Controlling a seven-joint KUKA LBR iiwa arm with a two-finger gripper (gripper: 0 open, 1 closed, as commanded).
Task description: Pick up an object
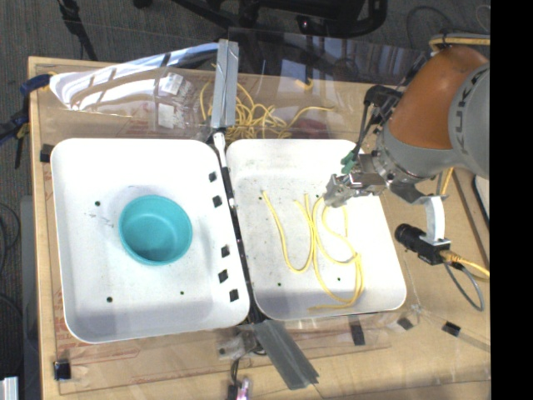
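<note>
Camera view, counter (125,365): a wooden surface seen from above at a slant, bearing two shallow white bins side by side.
Arm (437,111): grey with an orange band, reaching in from the right and bent down over the right bin's upper right part.
Left bin (83,307): holds a teal bowl (156,229) sitting upright near its middle, well apart from the arm.
Right bin (266,294): holds a loose tangle of yellow cord (321,244), its loops running from the middle of the bin floor down toward the near right corner.
Hand (340,192): low over the upper end of the yellow cord, seemingly touching or just above it; whether it is spread or pinched I cannot tell, and no cord can be seen caught in it.
Step in hand: by my reading, the descent or grasp attempt on the cord's upper strands; nothing lifted yet.
Next move: likely a firm pinch on a strand, then a straight rise; the cord is thin and limp, so it may slip out or trail.
</note>
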